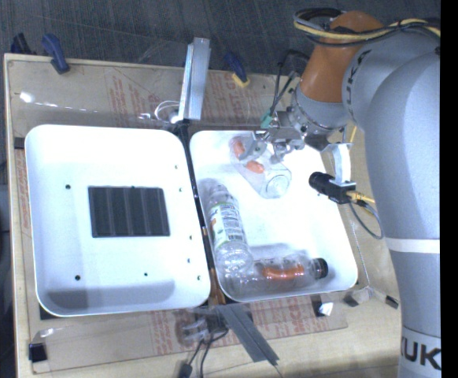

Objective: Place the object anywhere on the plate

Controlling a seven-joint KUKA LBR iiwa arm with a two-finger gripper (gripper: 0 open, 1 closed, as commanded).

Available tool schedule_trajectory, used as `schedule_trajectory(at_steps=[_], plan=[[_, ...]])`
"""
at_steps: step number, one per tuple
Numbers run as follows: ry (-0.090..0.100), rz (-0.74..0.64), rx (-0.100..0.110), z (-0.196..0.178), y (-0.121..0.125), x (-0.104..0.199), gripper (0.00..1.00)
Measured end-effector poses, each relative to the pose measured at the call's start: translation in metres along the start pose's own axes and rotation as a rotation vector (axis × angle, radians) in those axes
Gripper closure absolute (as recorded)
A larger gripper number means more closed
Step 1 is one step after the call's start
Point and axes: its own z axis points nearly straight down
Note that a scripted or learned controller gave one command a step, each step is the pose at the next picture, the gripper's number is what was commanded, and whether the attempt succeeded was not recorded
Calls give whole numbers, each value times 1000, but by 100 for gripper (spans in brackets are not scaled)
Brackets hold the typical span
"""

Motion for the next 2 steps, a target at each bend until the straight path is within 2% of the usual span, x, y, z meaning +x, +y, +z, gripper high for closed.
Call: schedule_trajectory(at_steps=[1,2], plan=[[-1,10,-17,-34,-13,59,100],[-1,24,-20,-81,-34,103,100]])
